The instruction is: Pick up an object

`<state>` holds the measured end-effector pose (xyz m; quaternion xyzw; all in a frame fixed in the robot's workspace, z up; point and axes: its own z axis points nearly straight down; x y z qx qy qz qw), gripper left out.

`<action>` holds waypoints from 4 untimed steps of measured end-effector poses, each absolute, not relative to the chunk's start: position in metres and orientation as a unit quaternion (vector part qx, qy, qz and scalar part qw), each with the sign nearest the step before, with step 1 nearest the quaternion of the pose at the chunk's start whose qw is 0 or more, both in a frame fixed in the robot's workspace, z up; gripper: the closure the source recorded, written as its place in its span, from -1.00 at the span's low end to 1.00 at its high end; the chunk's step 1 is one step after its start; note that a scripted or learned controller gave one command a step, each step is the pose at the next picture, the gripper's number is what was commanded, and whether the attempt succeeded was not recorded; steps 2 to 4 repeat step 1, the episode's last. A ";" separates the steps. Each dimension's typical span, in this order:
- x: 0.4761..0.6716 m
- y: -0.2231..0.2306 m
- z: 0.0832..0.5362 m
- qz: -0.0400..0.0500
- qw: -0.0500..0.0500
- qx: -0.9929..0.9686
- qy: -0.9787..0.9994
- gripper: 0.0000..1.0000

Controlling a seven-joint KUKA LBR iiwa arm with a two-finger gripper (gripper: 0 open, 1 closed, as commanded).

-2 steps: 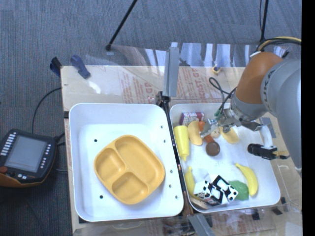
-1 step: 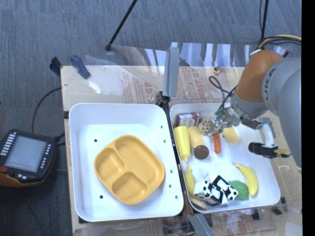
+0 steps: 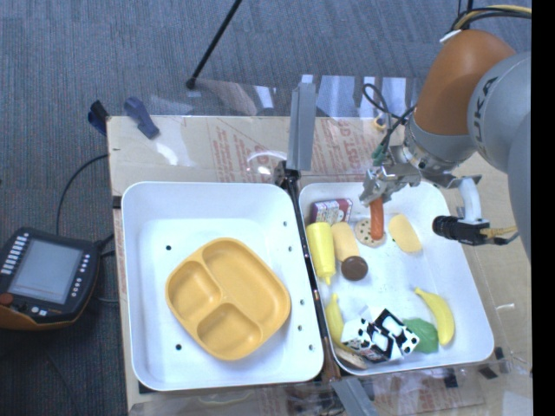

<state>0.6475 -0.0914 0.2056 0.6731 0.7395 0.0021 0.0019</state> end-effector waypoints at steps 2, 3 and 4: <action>0.647 -0.091 0.209 -0.002 -0.002 0.672 0.740 1.00; 0.647 -0.091 0.209 -0.002 -0.002 0.672 0.740 1.00; 0.647 -0.091 0.209 -0.002 -0.002 0.672 0.740 1.00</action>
